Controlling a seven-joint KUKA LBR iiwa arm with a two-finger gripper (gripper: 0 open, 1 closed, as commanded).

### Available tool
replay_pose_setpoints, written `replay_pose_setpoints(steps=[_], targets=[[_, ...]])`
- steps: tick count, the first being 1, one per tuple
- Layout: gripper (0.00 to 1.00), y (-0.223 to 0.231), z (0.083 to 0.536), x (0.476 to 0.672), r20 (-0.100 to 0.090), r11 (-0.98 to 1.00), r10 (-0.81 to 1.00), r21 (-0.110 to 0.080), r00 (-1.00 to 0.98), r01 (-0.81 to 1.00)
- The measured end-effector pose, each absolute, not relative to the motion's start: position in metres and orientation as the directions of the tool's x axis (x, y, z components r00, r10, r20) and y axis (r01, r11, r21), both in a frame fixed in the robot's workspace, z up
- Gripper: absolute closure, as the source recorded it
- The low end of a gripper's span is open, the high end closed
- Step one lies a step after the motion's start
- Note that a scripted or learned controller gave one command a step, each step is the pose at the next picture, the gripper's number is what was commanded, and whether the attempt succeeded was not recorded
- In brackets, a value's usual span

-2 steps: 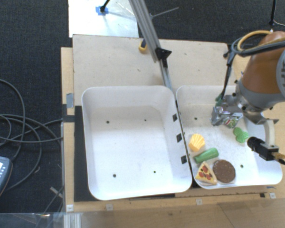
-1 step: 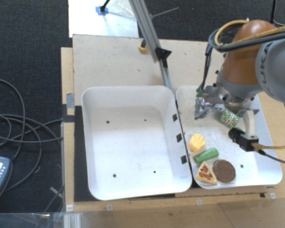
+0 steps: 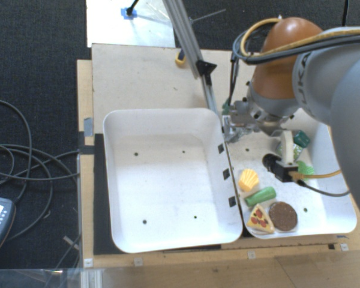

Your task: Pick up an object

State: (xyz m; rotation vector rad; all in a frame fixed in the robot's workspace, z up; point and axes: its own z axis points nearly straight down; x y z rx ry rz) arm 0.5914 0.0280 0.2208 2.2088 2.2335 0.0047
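Note:
My gripper (image 3: 233, 126) hangs low over the far left corner of the right bin (image 3: 342, 215), close to the wall shared with the left bin. In the right bin's near part lie a yellow shell-shaped toy (image 3: 248, 179), a green cylinder (image 3: 261, 195), a pizza slice (image 3: 260, 219) and a brown round disc (image 3: 283, 216). All of these sit well in front of the gripper, apart from it. A green and white item (image 3: 301, 140) shows at the right, partly hidden by the arm. Nothing shows between the gripper's tips.
The left bin (image 3: 111, 161) stands beside the right one, their walls touching. A slanted metal pole (image 3: 186, 32) crosses the back of the bench. Cables lie on the dark floor at left (image 3: 24, 161).

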Motion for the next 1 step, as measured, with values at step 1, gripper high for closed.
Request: replay_pose_setpoints(steps=[1], targets=[[1.0, 0.076, 0.225, 0.6051, 0.002, 0.011, 1.0, 0.004, -0.011, 1.0]])
